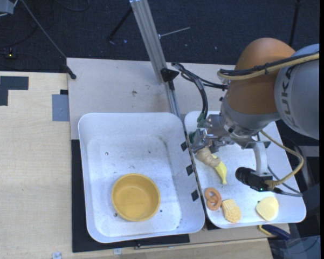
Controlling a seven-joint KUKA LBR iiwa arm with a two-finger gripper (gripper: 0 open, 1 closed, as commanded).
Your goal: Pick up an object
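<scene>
Yellow bowl [135, 196] sitting in left bin [97, 128]. Right of it, gripper [205, 144] hovering over banana [214, 164] in right bin [291, 212]; jaw state unreadable. Pickup appearing unfinished: banana lying in bin.

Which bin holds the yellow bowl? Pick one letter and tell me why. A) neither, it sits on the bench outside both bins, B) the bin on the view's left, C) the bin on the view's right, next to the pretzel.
B: the yellow bowl sits inside the left bin, near its front edge, while the pretzel lies in the right bin.
</scene>
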